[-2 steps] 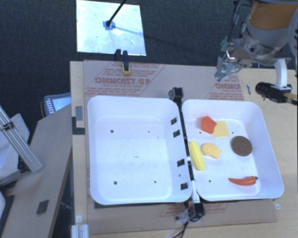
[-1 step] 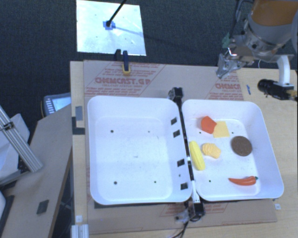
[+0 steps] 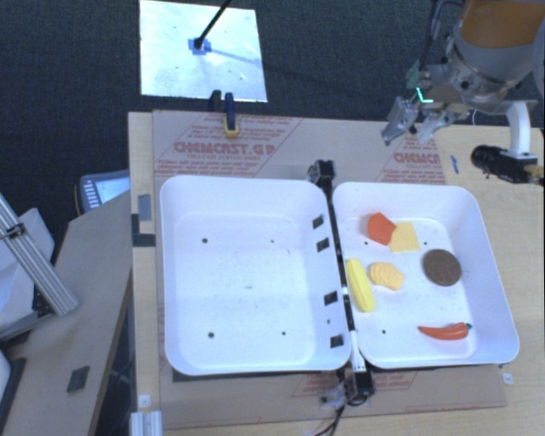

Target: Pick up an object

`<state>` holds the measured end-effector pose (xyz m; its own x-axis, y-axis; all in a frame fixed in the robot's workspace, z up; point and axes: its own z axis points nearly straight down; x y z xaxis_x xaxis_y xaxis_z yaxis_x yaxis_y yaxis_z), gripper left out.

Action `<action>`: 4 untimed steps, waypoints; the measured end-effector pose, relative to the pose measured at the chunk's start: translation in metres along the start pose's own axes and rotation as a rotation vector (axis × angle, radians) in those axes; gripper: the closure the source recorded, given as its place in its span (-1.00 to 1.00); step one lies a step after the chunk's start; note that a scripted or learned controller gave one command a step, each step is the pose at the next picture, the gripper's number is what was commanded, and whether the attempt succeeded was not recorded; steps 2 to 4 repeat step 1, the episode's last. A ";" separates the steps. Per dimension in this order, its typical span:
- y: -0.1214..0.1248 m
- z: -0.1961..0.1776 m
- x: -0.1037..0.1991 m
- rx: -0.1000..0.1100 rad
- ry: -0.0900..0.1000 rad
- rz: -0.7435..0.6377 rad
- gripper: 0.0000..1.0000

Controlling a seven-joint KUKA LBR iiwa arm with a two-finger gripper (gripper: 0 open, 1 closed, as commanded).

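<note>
Two shallow white plastic bins side by side on a pale bench (image 3: 255, 140) printed with red lettering. In the right bin (image 3: 490, 341): an orange-red wedge-shaped block (image 3: 381, 228) near the far left corner, touching a pale yellow square slab (image 3: 404, 238) just to its right; a round brown disc (image 3: 442, 267) toward the right wall; a ridged orange-yellow lump (image 3: 387, 275) near the middle, beside a yellow banana-shaped piece (image 3: 359, 285) lying along the left wall; a red chilli-shaped piece (image 3: 444, 331) near the front right corner. Left bin (image 3: 179, 341) bare white with a few dark dots. Two-finger metal gripper (image 3: 410, 128) raised above the bench beyond the right bin's far edge, well apart from every piece, fingers spread and grasping nothing, grey arm with orange band (image 3: 498, 25) above it at the upper right.
</note>
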<state>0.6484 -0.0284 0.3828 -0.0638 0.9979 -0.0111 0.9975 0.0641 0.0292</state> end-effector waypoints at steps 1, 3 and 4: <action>0.030 -0.124 0.081 0.012 0.014 0.051 -1.00; 0.030 -0.124 0.081 0.012 0.014 0.051 -1.00; 0.030 -0.124 0.081 0.012 0.014 0.051 -1.00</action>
